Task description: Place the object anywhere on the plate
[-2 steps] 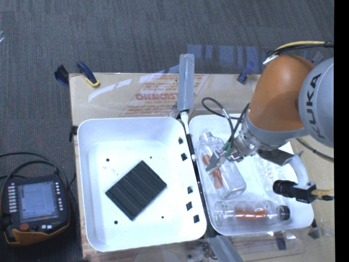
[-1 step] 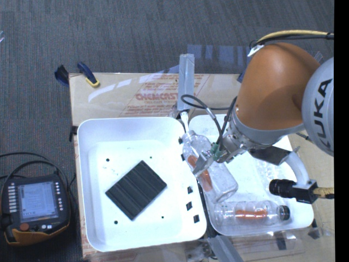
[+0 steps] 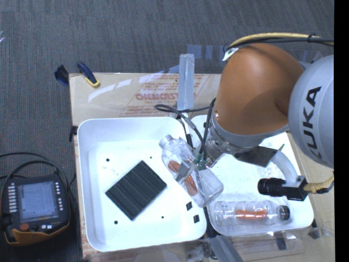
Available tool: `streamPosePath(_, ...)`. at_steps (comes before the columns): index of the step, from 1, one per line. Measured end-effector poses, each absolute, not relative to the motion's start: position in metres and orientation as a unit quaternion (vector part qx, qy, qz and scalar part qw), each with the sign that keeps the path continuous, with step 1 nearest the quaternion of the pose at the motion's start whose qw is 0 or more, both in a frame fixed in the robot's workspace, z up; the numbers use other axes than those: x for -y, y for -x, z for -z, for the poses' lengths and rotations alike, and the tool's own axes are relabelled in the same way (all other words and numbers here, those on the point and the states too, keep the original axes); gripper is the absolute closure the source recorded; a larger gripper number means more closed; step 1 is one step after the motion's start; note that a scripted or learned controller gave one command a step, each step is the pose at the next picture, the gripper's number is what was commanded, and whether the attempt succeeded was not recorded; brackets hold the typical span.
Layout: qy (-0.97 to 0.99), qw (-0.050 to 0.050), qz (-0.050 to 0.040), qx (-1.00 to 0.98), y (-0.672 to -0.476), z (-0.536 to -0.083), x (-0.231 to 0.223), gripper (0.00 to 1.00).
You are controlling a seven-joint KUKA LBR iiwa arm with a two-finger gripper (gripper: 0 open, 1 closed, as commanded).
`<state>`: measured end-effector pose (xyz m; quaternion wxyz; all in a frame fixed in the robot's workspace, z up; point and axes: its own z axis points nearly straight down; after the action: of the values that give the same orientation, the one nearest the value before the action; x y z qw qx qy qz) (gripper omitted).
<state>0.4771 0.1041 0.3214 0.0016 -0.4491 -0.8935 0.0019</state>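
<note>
Hanging over the seam between the two bins, a clear plastic bottle (image 3: 188,168) is seen beneath the tool (image 3: 197,162).

In the left bin (image 3: 90,201) a dark ribbed plate (image 3: 136,189) lies flat; just right of it the bottle, with something orange inside, is judged light, stiff and slippery, best taken across its narrow neck. Whether the tool is open or closed on it cannot be told. A second bottle (image 3: 248,212) lies in the right bin (image 3: 305,214).
</note>
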Motion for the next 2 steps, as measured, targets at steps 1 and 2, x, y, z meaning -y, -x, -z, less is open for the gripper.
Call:
streamPosePath(1,0.339,0.002,-0.0020,0.941,-0.477,-0.331,-0.160,1.00)
streamPosePath(2,0.145,0.002,-0.0009,0.989,-0.570,-0.315,-0.120,1.00)
